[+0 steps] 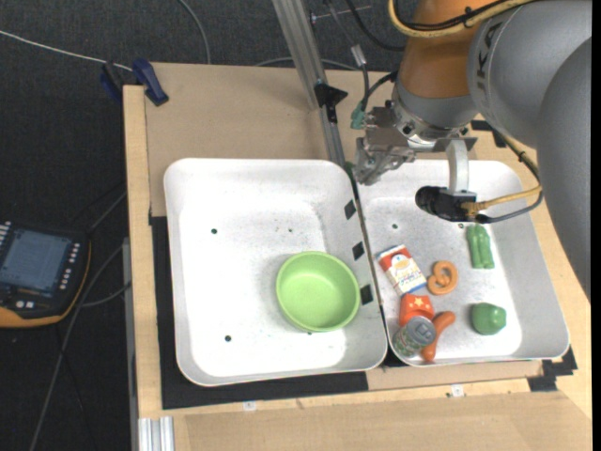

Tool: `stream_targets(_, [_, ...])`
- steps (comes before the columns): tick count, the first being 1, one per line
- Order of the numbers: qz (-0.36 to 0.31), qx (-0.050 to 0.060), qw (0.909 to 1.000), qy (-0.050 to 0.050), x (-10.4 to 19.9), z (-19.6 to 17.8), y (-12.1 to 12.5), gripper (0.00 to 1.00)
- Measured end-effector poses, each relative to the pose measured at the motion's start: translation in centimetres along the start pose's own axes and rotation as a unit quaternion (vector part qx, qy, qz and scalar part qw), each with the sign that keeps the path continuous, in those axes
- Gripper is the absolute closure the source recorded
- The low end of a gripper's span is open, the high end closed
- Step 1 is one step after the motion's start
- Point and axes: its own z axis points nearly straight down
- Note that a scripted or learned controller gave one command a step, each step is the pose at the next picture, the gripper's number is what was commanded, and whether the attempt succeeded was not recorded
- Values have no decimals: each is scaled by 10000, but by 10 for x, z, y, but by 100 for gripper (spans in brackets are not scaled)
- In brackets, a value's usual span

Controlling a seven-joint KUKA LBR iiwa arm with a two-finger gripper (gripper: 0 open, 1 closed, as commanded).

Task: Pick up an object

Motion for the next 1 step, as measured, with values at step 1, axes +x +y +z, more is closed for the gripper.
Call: stream_targets(1, [-1, -5, 10000, 1, 46, -8, 9, 100])
